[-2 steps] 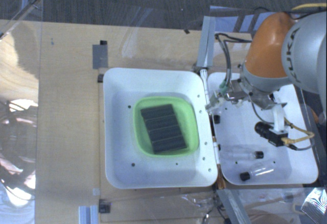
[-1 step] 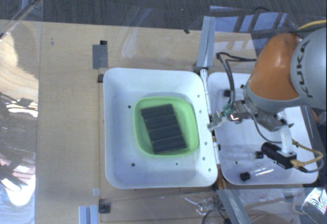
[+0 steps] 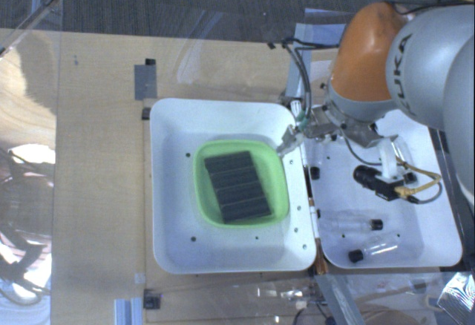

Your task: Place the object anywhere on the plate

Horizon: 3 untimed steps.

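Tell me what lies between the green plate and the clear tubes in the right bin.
In the camera view, bare white floor and the two bins' adjoining rims separate the green plate from the clear tubes.

Dark slab (image 3: 237, 186) covers most of plate (image 3: 203, 197)

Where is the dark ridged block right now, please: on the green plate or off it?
On it. The block lies flat inside the plate, green rim showing all around, in the left bin.
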Each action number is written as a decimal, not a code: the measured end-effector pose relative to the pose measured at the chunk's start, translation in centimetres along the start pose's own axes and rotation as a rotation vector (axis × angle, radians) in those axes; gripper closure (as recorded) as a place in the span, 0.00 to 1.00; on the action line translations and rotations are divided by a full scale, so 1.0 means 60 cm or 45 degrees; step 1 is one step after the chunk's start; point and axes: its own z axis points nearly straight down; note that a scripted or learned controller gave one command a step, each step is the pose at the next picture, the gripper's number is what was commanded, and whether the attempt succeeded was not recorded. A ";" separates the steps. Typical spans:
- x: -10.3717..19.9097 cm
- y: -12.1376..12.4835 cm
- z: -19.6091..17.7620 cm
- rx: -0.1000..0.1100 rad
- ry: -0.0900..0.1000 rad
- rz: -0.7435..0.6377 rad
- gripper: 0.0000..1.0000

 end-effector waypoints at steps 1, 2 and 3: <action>-0.096 -0.073 0.022 0.004 -0.001 0.038 0.00; -0.115 -0.138 0.032 0.004 -0.001 0.058 0.00; -0.195 -0.134 -0.032 0.000 -0.004 -0.118 0.00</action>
